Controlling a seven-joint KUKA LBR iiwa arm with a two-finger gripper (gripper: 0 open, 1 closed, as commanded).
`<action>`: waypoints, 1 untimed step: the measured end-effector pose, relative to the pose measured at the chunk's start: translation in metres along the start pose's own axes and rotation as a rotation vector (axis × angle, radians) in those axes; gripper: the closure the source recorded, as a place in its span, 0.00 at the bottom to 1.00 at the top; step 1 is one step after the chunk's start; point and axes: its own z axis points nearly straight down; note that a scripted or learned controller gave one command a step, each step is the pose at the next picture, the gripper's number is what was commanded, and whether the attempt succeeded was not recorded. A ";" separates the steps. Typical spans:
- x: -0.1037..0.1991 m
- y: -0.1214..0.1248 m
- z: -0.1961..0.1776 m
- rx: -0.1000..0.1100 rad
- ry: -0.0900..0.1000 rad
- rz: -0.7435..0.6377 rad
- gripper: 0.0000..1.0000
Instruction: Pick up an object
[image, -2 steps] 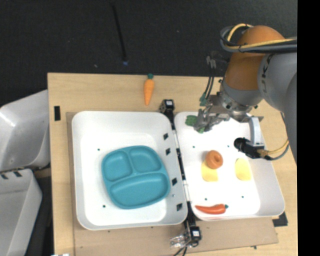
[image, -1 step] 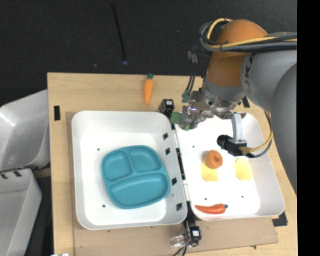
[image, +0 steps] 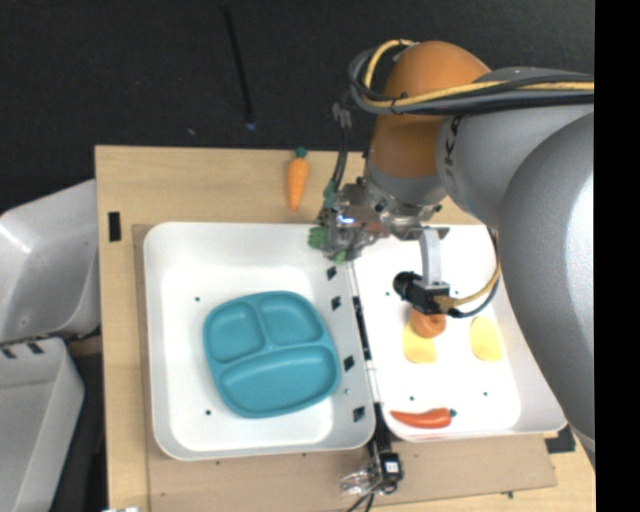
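Pinch red pepper (image: 422, 418) across its narrow middle; probably light, rigid, slick plastic. Can't tell tool (image: 336, 238) state, clenched or released.

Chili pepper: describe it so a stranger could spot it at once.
Look in the right bin, the one without the blue plate. Along its near edge lies the chili pepper: long, red, green-tipped, unlike the yellow pieces above it.

The arm (image: 530, 170) is grey and rounded, with an orange band (image: 430, 75); yellow and black cables (image: 480, 92) run over it.
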 end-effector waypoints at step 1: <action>0.051 0.007 0.005 -0.001 0.001 -0.001 1.00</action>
